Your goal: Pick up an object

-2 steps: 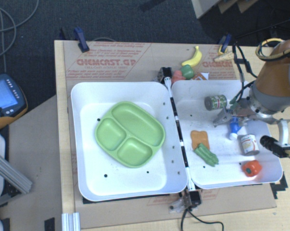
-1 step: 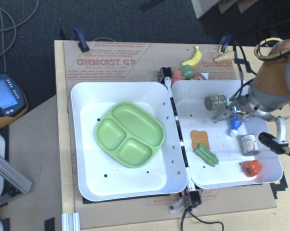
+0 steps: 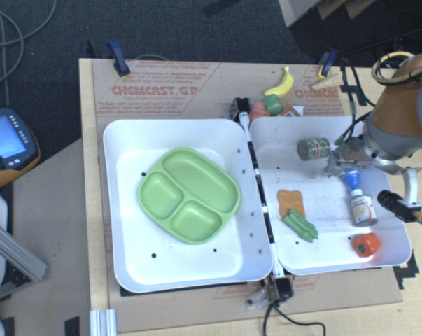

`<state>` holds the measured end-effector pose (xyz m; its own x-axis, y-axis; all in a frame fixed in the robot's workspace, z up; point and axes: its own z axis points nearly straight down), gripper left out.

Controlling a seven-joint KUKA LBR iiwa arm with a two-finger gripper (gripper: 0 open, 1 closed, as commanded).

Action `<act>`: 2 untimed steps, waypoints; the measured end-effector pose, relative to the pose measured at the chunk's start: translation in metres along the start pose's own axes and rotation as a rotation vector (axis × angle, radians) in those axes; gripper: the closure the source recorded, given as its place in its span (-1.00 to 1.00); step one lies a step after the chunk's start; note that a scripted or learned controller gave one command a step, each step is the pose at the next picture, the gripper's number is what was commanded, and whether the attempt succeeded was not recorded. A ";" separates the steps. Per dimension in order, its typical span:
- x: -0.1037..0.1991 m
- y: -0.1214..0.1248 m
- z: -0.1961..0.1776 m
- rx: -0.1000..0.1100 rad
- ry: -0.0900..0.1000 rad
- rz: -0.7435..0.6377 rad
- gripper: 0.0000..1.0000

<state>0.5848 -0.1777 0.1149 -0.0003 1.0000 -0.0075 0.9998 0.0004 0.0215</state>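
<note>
Your pincer (image 3: 339,161) sits low in the right bin (image 3: 392,254), at the right of the frame; you cannot tell its state. Just left of it lies a green can (image 3: 313,148), and just below it a blue-capped bottle (image 3: 360,201).

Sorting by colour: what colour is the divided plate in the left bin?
Light green divided plate, camera view.
</note>
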 end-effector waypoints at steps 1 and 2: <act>0.000 -0.001 0.001 0.002 0.001 0.000 -1.00; -0.023 0.052 0.017 0.019 0.018 -0.005 -1.00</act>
<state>0.6370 -0.2008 0.0988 -0.0060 0.9999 0.0107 1.0000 0.0060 0.0023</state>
